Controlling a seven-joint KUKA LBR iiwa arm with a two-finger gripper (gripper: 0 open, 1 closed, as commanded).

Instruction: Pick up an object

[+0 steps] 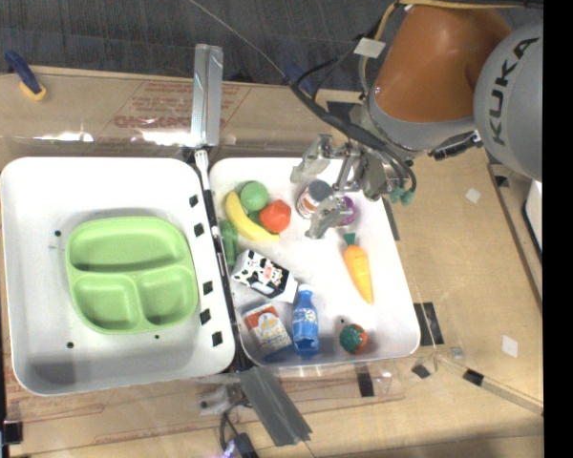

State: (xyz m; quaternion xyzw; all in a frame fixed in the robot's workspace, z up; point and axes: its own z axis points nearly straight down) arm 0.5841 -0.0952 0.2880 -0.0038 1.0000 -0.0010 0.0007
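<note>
My gripper (317, 195) hangs low over the back of the right bin (392, 294), open. Its two metal fingers (308, 166) stand apart on either side of a small red-and-white round thing (316, 199), with a purple piece (346, 210) beside it. I cannot tell whether the fingers touch it. Left of the gripper lie a yellow banana (241, 219), a green ball (254, 196) and a red-orange ball (275, 217). An orange carrot (359, 267) lies just below the gripper.
Nearer the front of the right bin are a black-and-white patterned item (260, 273), a small red-and-white carton (267, 327), a blue bottle (305, 321) and a small red-green fruit (352, 337). The left bin (29, 284) holds a green divided tray (131, 273).
</note>
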